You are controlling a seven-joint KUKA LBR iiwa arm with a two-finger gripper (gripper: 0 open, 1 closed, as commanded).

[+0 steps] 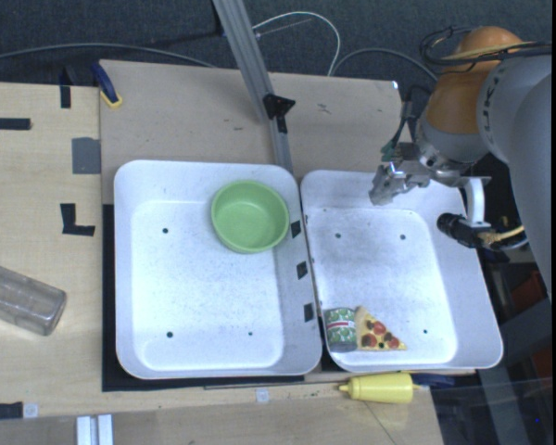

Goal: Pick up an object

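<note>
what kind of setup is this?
Likely a lab grasping testbench: a grey arm over two white bins holding toy items, a green bowl and a pizza slice.

One fixed overhead camera, slanting down on both bins (301,276).

Both white bins (204,341) are looking like smooth moulded plastic, speckled with dark flecks. The green bowl (250,215) is showing a matt plastic finish, the yellow bottle (382,388) a slightly glossy one. The bench (37,193) is reading as pale, matt wood. The clear cylinder (18,297) is glinting like transparent plastic, and the slanted pole (246,49) is appearing as dull grey metal.
</note>
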